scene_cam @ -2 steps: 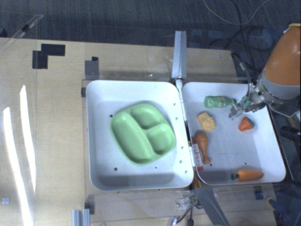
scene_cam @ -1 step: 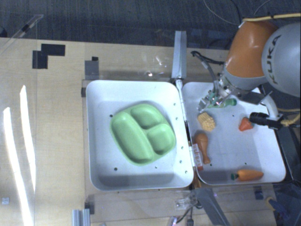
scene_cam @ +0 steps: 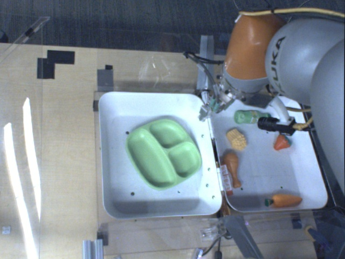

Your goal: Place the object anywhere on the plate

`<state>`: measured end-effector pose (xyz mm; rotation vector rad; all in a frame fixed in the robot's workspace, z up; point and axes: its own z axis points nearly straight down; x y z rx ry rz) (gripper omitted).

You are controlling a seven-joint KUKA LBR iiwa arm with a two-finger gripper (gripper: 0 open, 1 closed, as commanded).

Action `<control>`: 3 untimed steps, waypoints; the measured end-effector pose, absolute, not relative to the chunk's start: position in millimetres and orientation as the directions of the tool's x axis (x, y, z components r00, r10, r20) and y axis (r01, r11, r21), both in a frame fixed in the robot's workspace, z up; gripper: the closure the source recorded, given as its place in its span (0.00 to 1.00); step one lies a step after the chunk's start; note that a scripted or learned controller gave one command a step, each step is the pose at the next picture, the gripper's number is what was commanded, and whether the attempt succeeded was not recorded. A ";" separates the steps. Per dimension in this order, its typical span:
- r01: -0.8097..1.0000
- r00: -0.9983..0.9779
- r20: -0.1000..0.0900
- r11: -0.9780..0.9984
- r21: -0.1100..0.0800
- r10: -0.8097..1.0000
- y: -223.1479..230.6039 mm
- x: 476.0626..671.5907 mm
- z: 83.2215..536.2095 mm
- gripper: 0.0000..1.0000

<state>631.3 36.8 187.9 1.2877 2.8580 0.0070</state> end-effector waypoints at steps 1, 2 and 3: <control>0.964 -0.264 -0.002 0.264 0.005 0.964 -55.6 612.6 186.1 1.00; 0.904 -0.427 -0.003 0.427 0.008 0.904 40.9 602.3 232.4 1.00; 0.935 -0.356 -0.002 0.356 0.004 0.935 -26.6 572.9 188.4 1.00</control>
